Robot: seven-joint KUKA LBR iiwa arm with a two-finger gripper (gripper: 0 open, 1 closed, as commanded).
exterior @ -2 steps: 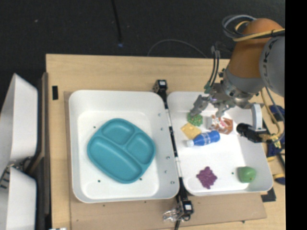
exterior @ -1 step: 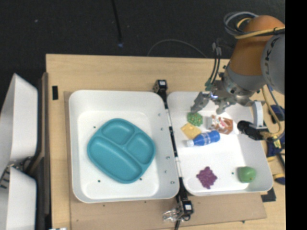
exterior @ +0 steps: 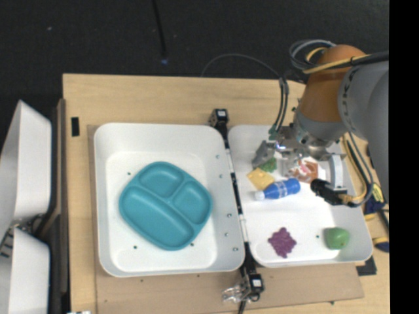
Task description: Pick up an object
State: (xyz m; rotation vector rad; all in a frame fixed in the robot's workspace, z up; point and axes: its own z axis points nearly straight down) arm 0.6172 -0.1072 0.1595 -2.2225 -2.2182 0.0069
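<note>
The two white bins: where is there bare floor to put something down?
Left bin: bare strips around the teal plate. Right bin: a bare patch between the blue bottle, purple piece and green object. Crowded under the gripper, by the yellow piece.

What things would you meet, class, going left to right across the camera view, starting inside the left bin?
Teal divided plate → yellow packet → blue bottle → purple bunch → green block.

No legible text, label or number on anything.
</note>
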